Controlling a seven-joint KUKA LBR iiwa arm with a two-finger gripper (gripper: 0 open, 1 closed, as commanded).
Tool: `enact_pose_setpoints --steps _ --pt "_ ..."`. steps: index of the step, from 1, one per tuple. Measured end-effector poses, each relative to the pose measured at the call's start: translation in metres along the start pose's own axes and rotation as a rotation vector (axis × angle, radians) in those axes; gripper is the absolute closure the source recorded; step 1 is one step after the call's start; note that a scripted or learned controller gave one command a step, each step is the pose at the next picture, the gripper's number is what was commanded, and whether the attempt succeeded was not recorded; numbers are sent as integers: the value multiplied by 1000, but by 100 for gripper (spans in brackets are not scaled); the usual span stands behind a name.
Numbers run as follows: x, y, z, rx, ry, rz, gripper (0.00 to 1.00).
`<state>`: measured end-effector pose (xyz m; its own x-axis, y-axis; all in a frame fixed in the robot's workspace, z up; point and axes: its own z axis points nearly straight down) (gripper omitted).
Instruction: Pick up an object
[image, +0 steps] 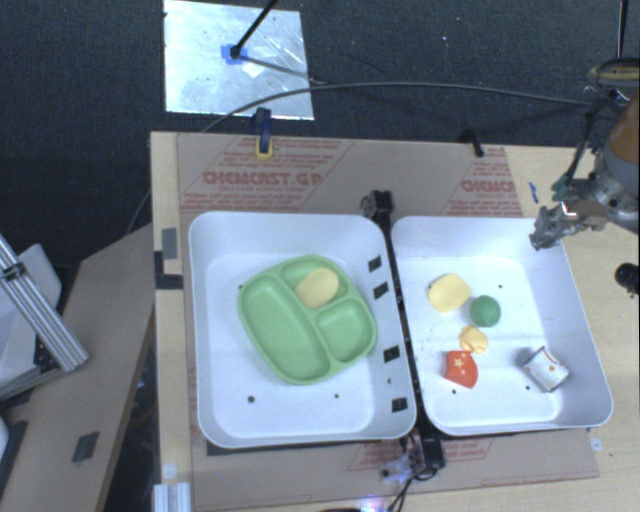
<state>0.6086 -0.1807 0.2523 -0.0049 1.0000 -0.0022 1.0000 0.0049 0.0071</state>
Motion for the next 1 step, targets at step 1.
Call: enact_pose_setpoints --steps 1 --pt "46 -4 12 7 3 -3 100"
